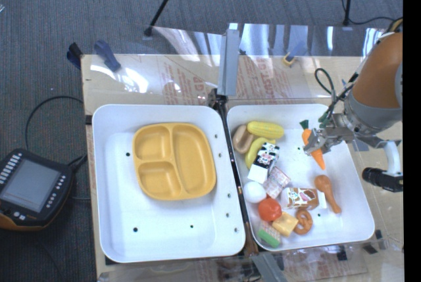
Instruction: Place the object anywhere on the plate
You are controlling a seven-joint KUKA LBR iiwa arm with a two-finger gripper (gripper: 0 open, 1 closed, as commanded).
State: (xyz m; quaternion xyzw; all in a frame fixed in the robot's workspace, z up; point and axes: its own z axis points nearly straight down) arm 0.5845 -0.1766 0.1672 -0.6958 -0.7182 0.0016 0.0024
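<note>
A yellow plate [174, 161] with three compartments lies in the left white bin [118, 235]. In the right bin [352, 225], my gripper [320, 141] is down at the upper right part. An orange toy carrot [319, 158] with a green top sits between its fingers; orange shows on both sides of them. The gripper looks shut on the carrot. Whether the carrot still rests on the bin floor I cannot tell.
The right bin also holds a corn cob [265, 129], a banana [252, 151], a bun [240, 138], a milk carton [263, 162], an egg [254, 192], a tomato [269, 210], cheese [285, 225], a pretzel [303, 221] and a drumstick [327, 190]. A pendant [29, 188] lies left of the bench.
</note>
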